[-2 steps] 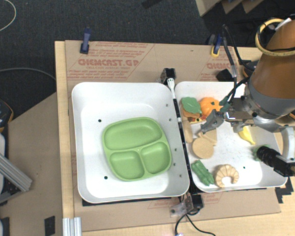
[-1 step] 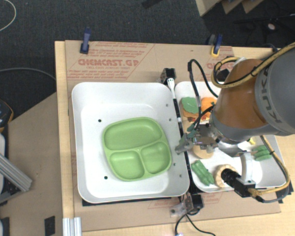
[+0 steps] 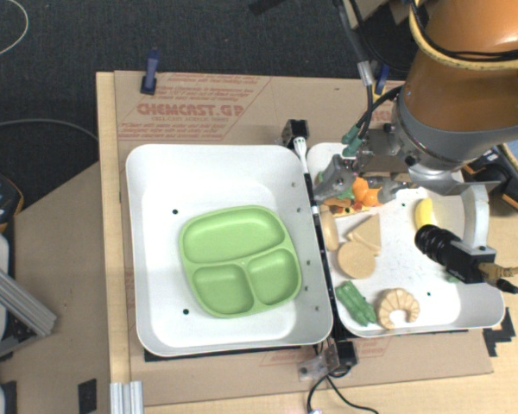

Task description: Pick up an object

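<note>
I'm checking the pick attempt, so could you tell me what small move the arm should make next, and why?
Probably a short descent: the tool sits low over the orange toy at the right bin's far left corner, and I see nothing held.

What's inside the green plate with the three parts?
The green plate in the left bin has nothing in any compartment. All three show fully. Whatever lies under the plate is covered.
</note>
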`<state>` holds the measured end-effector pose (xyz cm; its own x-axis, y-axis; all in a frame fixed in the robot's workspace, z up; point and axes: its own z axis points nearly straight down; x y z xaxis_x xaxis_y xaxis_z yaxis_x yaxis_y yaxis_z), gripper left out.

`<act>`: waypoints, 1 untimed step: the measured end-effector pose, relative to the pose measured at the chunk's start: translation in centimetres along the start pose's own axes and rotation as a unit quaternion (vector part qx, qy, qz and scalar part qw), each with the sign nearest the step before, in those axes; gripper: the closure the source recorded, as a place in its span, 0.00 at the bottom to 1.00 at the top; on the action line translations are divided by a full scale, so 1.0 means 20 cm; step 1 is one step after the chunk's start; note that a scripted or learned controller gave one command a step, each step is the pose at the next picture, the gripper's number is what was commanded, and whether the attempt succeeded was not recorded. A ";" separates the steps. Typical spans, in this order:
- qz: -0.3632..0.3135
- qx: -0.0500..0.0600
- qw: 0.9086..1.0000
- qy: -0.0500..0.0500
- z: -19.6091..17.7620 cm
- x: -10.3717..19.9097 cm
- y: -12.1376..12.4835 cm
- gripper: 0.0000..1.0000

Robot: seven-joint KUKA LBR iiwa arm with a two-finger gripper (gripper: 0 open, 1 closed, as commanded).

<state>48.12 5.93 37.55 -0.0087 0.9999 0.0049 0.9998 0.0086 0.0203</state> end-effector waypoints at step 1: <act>-0.002 0.009 1.000 -0.001 0.05 0.53 -0.01 0.00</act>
<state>47.88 16.60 36.63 -0.0118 0.9999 0.0028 0.9999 0.0118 0.0031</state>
